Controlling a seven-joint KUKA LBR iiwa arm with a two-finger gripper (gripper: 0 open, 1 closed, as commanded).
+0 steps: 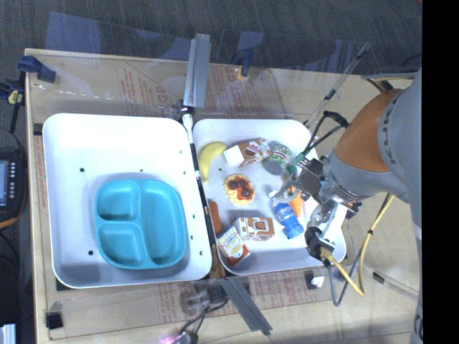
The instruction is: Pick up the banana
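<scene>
Two shallow white bins are viewed from above. The grey arm enters from the view's right, and its gripper is lowered over the right bin, above clutter on the side nearest the arm.

The banana lies well apart from the gripper, up and to the view's left of it. It is tucked against the bin wall by the central divider, and a small white cube sits just beside it. Because of that wall, an approach from the gripper's side is judged the freer one.

A round pastry toy lies between gripper and banana. A blue bottle is just below the gripper, and a printed carton lies a little further toward the view's left. Far beyond the banana, a blue divided tray rests in the left bin.

Whether the gripper is spread or closed cannot be told, as its tip is lost against the wrist and the jumble beneath. The banana is not held. Its wall-side edge is partly hidden by the bin rim.
</scene>
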